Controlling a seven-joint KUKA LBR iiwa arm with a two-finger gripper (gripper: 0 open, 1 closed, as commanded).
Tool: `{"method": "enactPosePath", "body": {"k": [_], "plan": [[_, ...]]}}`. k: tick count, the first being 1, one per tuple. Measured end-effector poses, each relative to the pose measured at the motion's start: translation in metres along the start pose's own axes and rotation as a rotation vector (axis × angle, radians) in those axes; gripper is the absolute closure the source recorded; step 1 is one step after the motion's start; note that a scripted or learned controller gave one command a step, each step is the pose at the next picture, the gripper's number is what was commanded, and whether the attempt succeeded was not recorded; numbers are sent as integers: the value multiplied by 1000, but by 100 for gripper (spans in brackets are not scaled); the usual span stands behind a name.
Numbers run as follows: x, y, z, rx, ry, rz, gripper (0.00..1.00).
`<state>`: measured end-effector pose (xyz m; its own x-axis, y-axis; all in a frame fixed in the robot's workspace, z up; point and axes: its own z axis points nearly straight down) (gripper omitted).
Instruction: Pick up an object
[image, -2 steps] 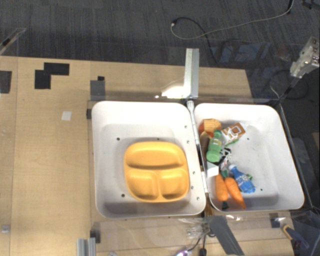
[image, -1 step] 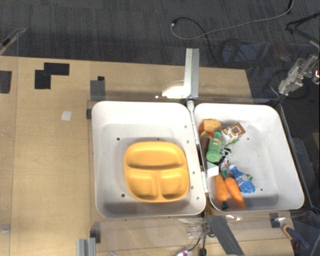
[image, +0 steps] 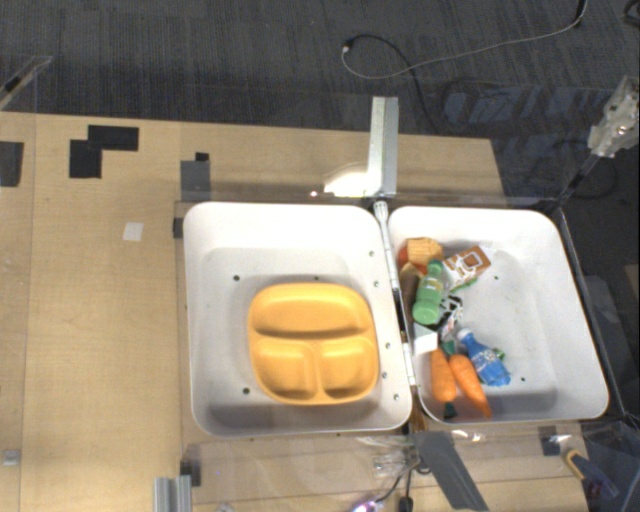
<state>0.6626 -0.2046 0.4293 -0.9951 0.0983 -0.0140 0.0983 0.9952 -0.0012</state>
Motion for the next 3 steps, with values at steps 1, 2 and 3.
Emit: {"method": "enactPosePath", "body": {"k": [1,2,3], "plan": [[-2,1,-15,1,-13,-1,100],[-3,3,-29,2,-26,-2,100],[-5,4,-44,2,-40,-3,100]]}}
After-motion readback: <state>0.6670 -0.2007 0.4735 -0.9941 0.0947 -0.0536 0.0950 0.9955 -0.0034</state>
